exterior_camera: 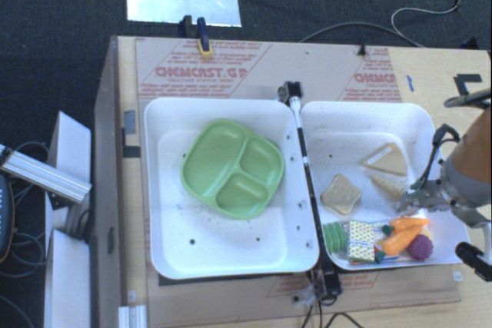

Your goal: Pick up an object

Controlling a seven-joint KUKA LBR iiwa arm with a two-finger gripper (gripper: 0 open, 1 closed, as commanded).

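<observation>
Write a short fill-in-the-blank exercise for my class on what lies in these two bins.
1. The green divided plate lies in the ____ bin.
2. The toast slice lies in the ____ bin.
3. The carrot is coloured ____.
4. The gripper hangs over the ____ bin.

Missing words: left, right, orange, right.

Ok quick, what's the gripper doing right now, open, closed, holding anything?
Gripper: cannot be told; it sits low in the right shallow white bin, beside the orange toy carrot.
</observation>
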